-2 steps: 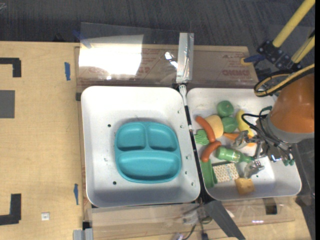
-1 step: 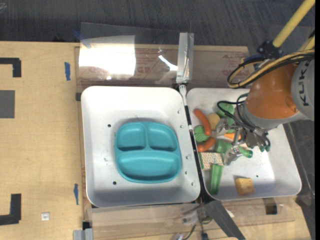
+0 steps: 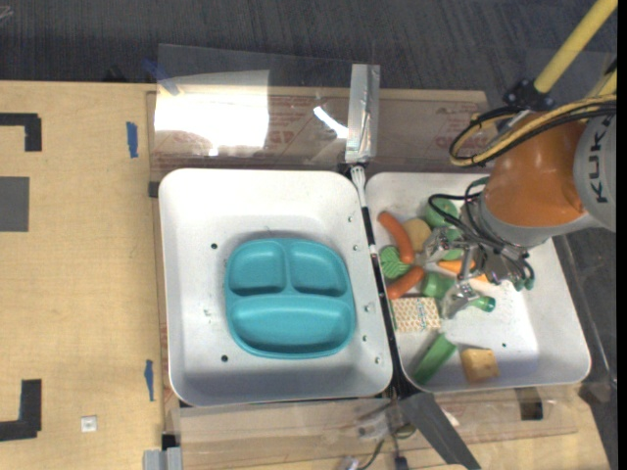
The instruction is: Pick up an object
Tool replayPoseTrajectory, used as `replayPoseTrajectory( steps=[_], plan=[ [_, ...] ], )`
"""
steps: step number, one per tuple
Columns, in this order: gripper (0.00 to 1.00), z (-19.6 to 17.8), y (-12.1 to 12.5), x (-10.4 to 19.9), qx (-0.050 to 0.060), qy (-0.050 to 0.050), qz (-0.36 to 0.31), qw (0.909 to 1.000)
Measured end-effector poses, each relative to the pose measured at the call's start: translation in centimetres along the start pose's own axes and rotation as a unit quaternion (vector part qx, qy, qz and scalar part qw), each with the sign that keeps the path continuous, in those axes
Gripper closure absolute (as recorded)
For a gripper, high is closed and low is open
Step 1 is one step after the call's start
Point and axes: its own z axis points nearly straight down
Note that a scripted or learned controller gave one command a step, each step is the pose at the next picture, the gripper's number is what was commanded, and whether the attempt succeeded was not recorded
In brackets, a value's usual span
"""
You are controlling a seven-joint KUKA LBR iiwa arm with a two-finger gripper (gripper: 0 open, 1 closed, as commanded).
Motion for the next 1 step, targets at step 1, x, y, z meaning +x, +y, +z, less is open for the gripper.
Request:
replayPoseTrajectory(
  steps=[1],
  plan=[
    [0.00,0.09,-3.99,-1.82,0.000,-0.001,-0.063,0.9980]
  ],
)
